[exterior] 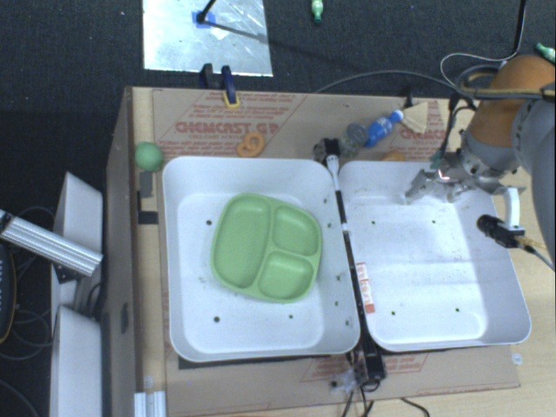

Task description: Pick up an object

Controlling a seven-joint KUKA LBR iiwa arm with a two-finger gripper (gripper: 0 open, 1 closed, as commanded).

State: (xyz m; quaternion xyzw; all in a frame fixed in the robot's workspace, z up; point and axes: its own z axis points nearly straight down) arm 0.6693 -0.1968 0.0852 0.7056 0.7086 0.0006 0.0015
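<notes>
A light green divided plate [265, 247] with three compartments lies flat in the middle of the left bin [187, 320]. My gripper [436, 188] hangs over the far right part of the right bin [469, 320], well to the right of the plate. Its two grey fingers [418, 187] stand spread apart with nothing between them.
On the cardboard behind the bins lie a blue bottle [380, 129], an orange ring-shaped thing [251, 144] and a blue clamp [228, 86]. A green ball [148, 155] sits at the left bin's far left corner. A foil sheet [207, 24] lies on the floor beyond.
</notes>
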